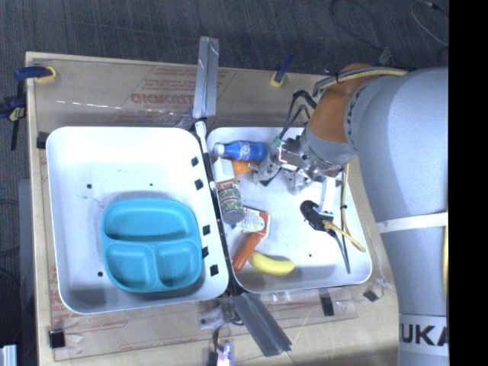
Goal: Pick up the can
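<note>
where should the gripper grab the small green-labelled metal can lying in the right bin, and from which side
Likely best across the middle of the small green-labelled metal can: it seems to lie on its side along the right white bin's left wall, so its round flanks suit the fingers. Come straight down. The white packet crowds its lower end and the wall its left flank, so clearance is tight. The gripper hangs up-right of it.

My arm (404,204) runs off the right and bottom edges. Gripper (276,170) fingertips too small to resolve. Can (230,202) label unreadable. Orange item (245,250), possibly a carrot, is partly under the packet (256,223).
</note>
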You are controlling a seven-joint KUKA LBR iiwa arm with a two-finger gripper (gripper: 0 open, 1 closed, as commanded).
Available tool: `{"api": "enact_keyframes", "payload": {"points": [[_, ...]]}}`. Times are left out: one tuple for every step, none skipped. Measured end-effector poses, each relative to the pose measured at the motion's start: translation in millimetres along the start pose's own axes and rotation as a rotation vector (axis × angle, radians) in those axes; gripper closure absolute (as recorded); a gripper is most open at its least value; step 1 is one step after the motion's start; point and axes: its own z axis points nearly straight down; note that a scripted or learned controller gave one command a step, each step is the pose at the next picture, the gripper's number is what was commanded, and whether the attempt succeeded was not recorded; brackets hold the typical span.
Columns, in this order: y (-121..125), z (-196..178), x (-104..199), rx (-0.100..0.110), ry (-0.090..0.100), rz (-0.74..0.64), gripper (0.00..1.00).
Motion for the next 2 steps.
{"api": "enact_keyframes", "payload": {"points": [[34.2, 1.0, 9.3, 0.022, -0.003, -0.001, 0.00], [-8.0, -0.7, 9.6, -0.001, 0.000, 0.013, 0.00]]}}
